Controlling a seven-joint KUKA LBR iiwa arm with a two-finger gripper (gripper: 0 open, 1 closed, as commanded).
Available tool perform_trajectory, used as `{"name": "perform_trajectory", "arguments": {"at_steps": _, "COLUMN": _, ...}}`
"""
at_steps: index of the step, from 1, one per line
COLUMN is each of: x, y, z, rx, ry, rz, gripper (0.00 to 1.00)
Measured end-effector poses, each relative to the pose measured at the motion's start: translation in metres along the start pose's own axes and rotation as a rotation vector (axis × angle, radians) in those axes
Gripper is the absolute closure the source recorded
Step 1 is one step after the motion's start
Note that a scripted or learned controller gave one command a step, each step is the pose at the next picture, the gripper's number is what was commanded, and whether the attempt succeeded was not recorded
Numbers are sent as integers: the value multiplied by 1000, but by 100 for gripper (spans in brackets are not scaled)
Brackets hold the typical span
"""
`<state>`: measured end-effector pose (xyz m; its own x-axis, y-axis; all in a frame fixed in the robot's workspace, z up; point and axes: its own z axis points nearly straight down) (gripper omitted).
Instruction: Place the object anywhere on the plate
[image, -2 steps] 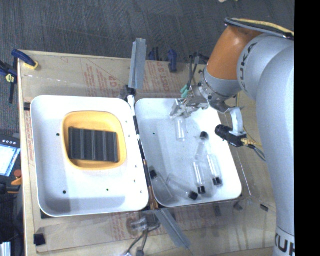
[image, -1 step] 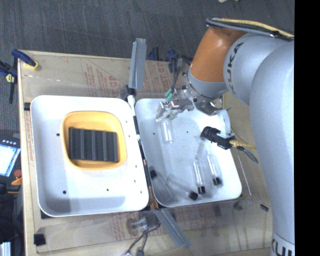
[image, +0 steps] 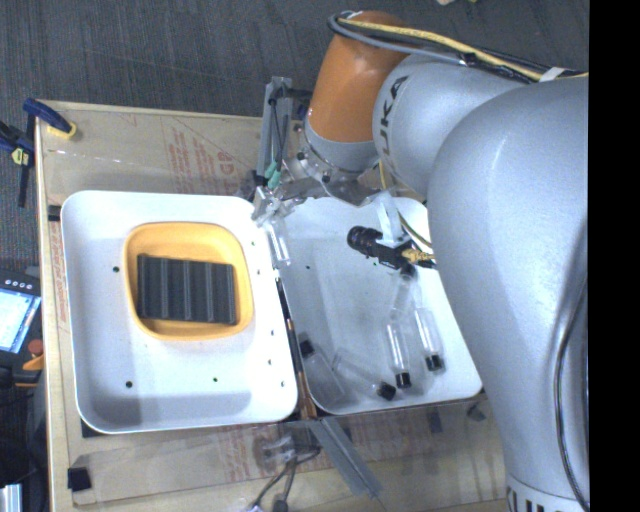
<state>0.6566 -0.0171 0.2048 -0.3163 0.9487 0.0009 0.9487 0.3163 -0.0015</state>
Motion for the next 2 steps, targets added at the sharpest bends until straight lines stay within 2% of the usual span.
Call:
{"name": "perform_trajectory", "arguments": {"at_steps": 1, "x": 21, "y": -22, "z": 15, "rx": 6, "ry": 2, "rz": -176, "gripper": 100}}
{"name": "perform_trajectory", "arguments": {"at_steps": 2, "x": 21, "y": -22, "z": 15, "rx": 6, "ry": 2, "rz": -176, "gripper": 0}}
